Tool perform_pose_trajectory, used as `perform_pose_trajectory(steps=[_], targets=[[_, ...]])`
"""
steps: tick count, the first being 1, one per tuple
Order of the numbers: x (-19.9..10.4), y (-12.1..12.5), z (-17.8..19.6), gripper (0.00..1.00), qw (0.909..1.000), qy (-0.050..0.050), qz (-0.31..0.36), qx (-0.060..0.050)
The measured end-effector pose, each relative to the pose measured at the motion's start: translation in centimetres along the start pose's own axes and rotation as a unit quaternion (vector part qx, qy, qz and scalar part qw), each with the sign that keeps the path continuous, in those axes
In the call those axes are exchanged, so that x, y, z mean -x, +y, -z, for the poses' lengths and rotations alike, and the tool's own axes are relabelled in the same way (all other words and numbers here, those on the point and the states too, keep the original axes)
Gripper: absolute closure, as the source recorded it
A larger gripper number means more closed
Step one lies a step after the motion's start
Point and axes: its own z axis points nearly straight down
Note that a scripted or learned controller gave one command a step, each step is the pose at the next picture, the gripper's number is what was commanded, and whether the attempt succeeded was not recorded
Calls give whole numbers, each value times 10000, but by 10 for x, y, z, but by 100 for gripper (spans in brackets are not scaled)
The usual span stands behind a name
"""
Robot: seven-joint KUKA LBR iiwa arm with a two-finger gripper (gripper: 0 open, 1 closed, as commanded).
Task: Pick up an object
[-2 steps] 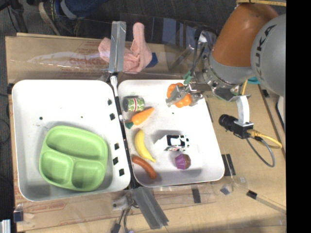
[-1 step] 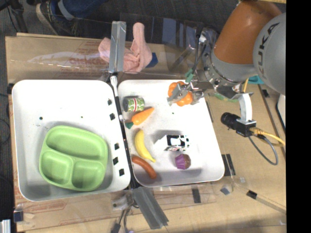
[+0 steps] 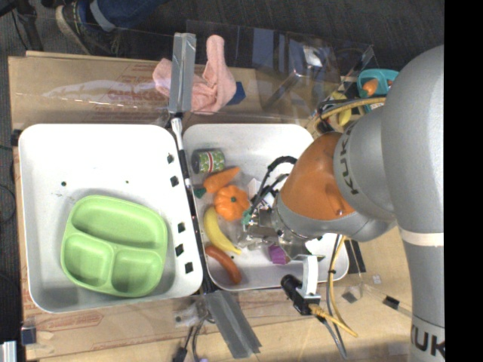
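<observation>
The right bin [image 3: 249, 136] holds several toy foods: a green can [image 3: 208, 161], a carrot [image 3: 221, 179], a small orange pumpkin [image 3: 232, 201], a yellow banana [image 3: 217, 232], a red sausage [image 3: 224, 265] and a purple piece [image 3: 278, 255]. My gripper [image 3: 253, 228] is low inside this bin, just right of the banana and below the pumpkin. Its metal end sits among the objects, with the orange wrist band [image 3: 321, 187] above it. The arm hides much of the bin's right half.
The left bin [image 3: 45, 149] holds a green divided plate [image 3: 115, 245]. A pink cloth [image 3: 204, 78] lies behind the bins on the cardboard bench top. Cables and a teal item [image 3: 370, 81] are at the back right.
</observation>
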Motion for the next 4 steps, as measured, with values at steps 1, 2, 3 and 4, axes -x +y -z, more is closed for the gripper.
perform_pose_trajectory(steps=[1,2,3,4], targets=[[-17,109,103,100,10000,-9,0,14],[-17,109,103,0,10000,-8,2,10],[-12,68,4,0,9774,-9,2116,6],[-12,68,13,100,9769,-10,2135,-3]])
